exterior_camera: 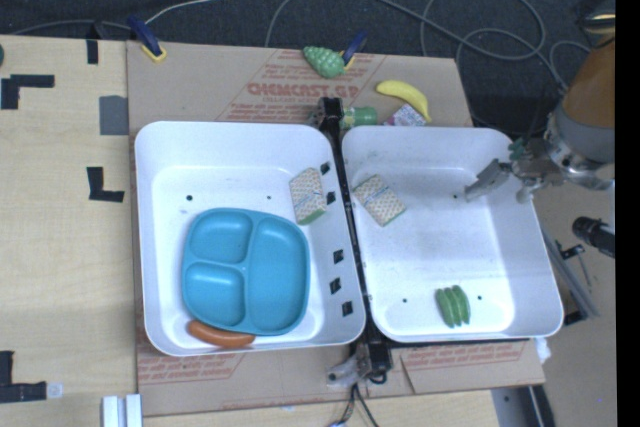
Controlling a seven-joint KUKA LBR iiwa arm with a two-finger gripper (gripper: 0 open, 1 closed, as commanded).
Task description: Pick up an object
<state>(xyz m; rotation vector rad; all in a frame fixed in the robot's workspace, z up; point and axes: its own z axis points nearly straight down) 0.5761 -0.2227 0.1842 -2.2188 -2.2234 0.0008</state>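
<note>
The robot's two-finger gripper (497,177) hovers over the upper right part of the right bin (520,245), its grey fingers spread apart with nothing between them, while the arm's grey wrist and orange band reach in from the right edge. Below and left of the fingers, a green-and-tan sponge (379,199) lies tilted on the bin floor near the divider, well apart from the gripper. A small green ridged vegetable toy (453,305), possibly a pepper or pickle, rests near the bin's front wall. In the left bin (160,215), a second sponge (309,194) leans against the right wall by the divider; a blue sectioned plate (245,270) takes up the front half, with an orange sausage-shaped toy (221,335) tucked against the plate's lower edge, touching it. Behind the bins, on the cardboard sheet (250,90), lie a yellow banana toy (404,97), a green leafy toy (324,61) and a small purple-and-white packet (407,117) just beside the rear rim of the right bin.
</note>
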